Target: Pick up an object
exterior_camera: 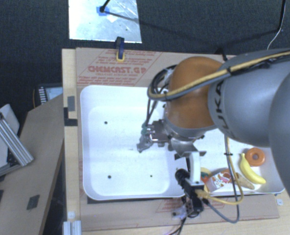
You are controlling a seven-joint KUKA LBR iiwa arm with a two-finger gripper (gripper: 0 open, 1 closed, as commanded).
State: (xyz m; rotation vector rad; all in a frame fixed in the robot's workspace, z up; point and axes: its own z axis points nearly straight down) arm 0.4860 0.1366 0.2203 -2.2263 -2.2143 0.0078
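1. The arm (pixel 242 102) comes in from the right and covers most of the right bin (pixel 274 187).
2. The tool (pixel 145 142) hangs over the left bin (pixel 110 146), near the inner edge of this bin, close to the wall between the two bins.
3. I cannot tell if the tool is released or clenched, because the wrist hides it and the picture is not sharp there.
4. Nothing is visible inside the tool.
5. The banana (pixel 251 170) lies in the right bin, at its front right corner, well apart from the tool and to the right of it.
6. An orange ring (pixel 255 156) lies just beside the banana, touching its upper end or nearly so.
7. A red and white packet (pixel 218 179) lies to the left of the banana, near the front wall of the right bin.
8. Both bins stand on a cardboard sheet (pixel 116 67) on the worktop (pixel 42 146).
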